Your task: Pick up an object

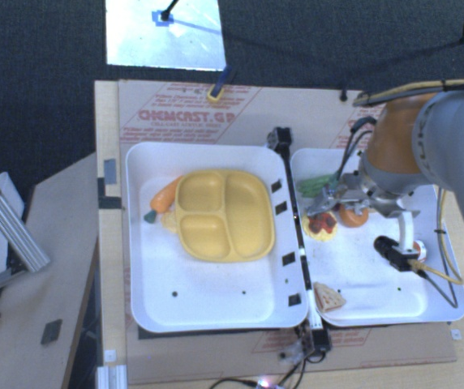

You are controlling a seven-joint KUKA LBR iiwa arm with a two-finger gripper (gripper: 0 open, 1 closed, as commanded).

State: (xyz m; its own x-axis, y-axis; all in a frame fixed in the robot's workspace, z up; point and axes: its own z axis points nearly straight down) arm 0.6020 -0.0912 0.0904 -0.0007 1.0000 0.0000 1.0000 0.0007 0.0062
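Note:
In the right bin (pixel 378 298) my gripper (pixel 332 203) hangs low over a cluster of toy food near the bin's left wall. Under it lies a red and yellow piece (pixel 322 226). A green leafy piece (pixel 316 185) sits just behind it, and an orange round piece (pixel 353 215) just to its right. The wrist hides part of these pieces. A tan wedge-shaped piece (pixel 328 297) lies alone at the bin's front left corner. I cannot see anything lifted off the bin floor.
The left bin (pixel 159 298) bears a yellow divided plate (pixel 218 215) with an orange carrot (pixel 164 194) at its left edge. A black fitting (pixel 394 253) with a yellow cable hangs from the arm over the right bin. A divider with black clips (pixel 293 217) separates the bins.

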